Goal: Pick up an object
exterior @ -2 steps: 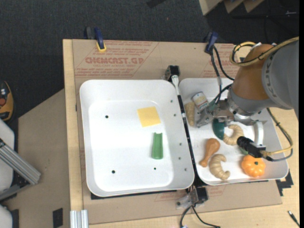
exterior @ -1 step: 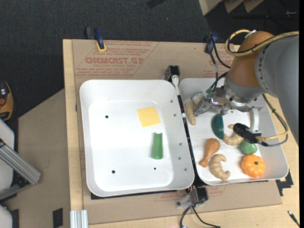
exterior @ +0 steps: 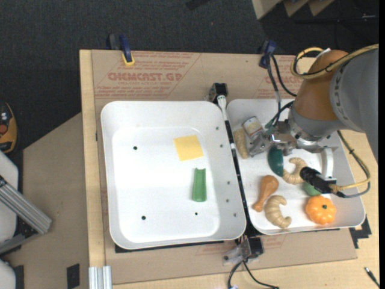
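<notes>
Croissant (exterior: 278,211) hugs the right bin's (exterior: 355,218) front rim; pincer (exterior: 264,142) state unclear; left bin (exterior: 114,161) roomy.

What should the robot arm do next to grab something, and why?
Probably lower a little onto the dark green rounded toy. The gripper sits right above it in the right white bin, with a tan curved toy crowding one side, so a short straight drop looks safest. I can't tell how its grip stands.
</notes>
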